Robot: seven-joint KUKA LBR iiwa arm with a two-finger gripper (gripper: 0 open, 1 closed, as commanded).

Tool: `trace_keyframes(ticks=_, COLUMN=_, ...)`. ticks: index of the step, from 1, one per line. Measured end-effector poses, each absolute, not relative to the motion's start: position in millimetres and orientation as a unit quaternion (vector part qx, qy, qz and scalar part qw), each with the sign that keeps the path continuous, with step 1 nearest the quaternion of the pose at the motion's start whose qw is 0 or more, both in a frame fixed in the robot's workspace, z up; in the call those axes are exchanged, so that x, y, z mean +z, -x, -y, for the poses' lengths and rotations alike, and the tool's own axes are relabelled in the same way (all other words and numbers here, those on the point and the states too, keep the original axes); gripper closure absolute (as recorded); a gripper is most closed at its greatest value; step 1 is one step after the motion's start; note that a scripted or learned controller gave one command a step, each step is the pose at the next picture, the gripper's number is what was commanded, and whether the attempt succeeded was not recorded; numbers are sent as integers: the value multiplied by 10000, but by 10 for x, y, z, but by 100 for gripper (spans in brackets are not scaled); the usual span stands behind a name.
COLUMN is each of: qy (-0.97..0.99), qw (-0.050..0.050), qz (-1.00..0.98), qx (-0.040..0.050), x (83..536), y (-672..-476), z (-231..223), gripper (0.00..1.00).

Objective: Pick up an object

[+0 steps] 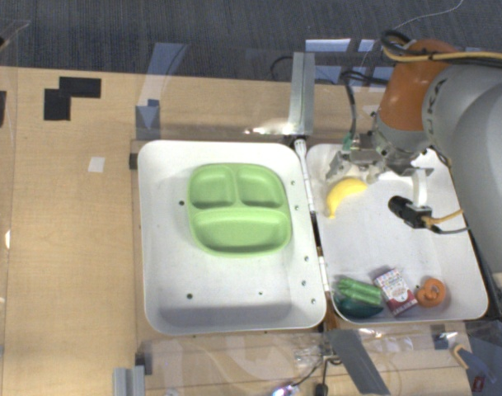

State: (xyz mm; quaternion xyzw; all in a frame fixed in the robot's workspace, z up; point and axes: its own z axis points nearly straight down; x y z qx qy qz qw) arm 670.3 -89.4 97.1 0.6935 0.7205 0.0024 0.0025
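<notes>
The grey arm with its orange band reaches in over the far side of the right-hand shallow white bin (pixel 457 221), and its two-finger gripper (pixel 355 167) hangs low, just above and touching or nearly touching the far end of a yellow banana-shaped plastic fruit (pixel 343 195). Whether the tool is released or clenched cannot be told from this slanted view, and nothing is seen held by it. The yellow fruit lies on the bin floor in the far left part of that right-hand bin, close to the wall shared with the left-hand shallow white bin (pixel 164 221). Along the right-hand bin's near edge sit a dark green rounded object (pixel 358 295), a small red and white printed carton (pixel 394 289) just beside it, and a small orange round fruit (pixel 432 291). A light green plastic divided tray (pixel 238 207) with three compartments rests in the middle of the left-hand bin.
</notes>
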Motion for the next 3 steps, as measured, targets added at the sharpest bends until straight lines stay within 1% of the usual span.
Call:
trace_keyframes(ticks=1, qy=-6702, qw=43, qz=-7422, qx=38, x=893, y=-6489, z=882, gripper=0)
trace_keyframes(ticks=2, qy=-6698, qw=65, qz=-7425, qx=78, x=1035, y=-6519, z=863, gripper=100)
trace_keyframes(ticks=3, qy=-6697, qw=63, qz=-7425, qx=76, x=1033, y=-6518, z=862, gripper=0)
